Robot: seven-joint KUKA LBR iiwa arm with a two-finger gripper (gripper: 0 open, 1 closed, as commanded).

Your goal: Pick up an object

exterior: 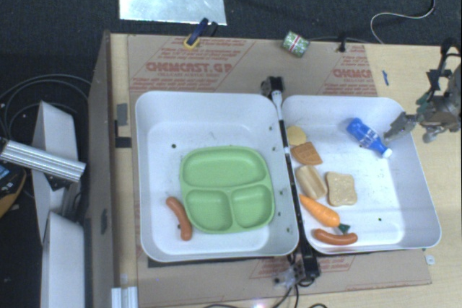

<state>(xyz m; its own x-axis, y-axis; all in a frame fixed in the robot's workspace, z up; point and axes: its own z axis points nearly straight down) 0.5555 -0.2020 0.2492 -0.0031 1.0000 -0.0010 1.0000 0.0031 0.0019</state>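
Nearest the camera, at the front of the right bin (426, 223), lie a red sausage (335, 236) and, just behind it, an orange carrot (319, 210); a toast slice (341, 189) and a bread roll (310, 182) sit next, with a waffle-like cracker (306, 153) and a round biscuit (296, 135) further back along the divider. The left bin (155, 119) holds a green divided plate (226, 188) with another sausage (179, 218) beside its front left corner. Further back in the right bin, a blue bottle (367, 136) lies on its side, well apart from the food, its long axis slanting from back-left to front-right with the pale cap end toward the right wall. The gripper (401, 125) hangs at that wall, just to the right of the bottle's cap and slightly behind it, so the bottle seems the likeliest target: a short reach leftward and down. Whether the gripper is spread or pressed together cannot be told; nothing is visibly held.
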